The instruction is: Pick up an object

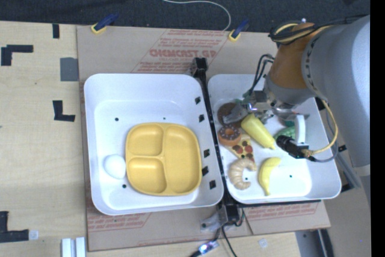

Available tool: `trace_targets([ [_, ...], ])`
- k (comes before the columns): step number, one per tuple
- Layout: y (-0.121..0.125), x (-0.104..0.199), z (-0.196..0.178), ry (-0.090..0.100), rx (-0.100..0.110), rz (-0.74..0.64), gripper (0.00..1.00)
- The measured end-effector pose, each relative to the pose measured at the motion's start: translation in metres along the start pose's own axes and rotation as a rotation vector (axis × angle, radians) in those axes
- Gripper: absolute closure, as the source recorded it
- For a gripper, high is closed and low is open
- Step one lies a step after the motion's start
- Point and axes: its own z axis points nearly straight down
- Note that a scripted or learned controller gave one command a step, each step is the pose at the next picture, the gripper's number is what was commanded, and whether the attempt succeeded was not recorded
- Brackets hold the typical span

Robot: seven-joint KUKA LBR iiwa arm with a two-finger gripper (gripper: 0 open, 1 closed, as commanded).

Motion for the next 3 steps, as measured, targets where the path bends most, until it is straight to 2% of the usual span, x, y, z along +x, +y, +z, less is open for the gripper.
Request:
trace_targets([
  [1, 0.003, 0.001, -0.014, 0.001, -0.008, -0.001, 1.00],
  [2, 0.004, -0.006, -0.076, 0.000, -0.006, 0.001, 1.00],
  [3, 0.007, -0.004, -0.118, 0.000, -0.005, 0.000, 1.00],
])
